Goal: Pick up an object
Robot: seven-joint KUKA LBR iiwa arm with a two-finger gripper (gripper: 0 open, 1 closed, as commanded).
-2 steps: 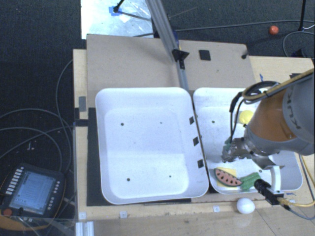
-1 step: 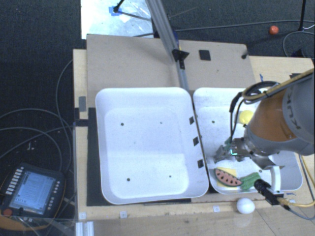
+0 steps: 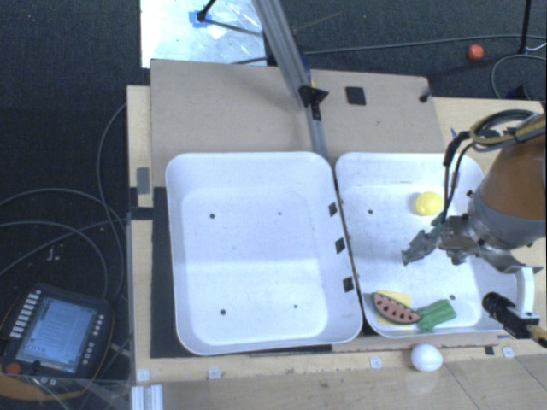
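Observation:
The right bin (image 3: 376,186) holds a yellow ball (image 3: 427,202) at its far side. A watermelon slice toy (image 3: 394,307) and a green piece (image 3: 436,313) lie side by side at its near edge. My gripper (image 3: 420,248) hangs over the middle of the right bin, below the yellow ball and above the green piece, apart from both. The grey arm with its orange band (image 3: 513,178) comes in from the right. I see nothing held in the gripper.
The left bin (image 3: 248,246) stands beside the right one. A white ball (image 3: 426,357) rests on the bench just outside the right bin's near rim. A slanted metal pole (image 3: 286,45) rises behind the bins. A small orange ball (image 3: 475,52) lies on the floor at the far right.

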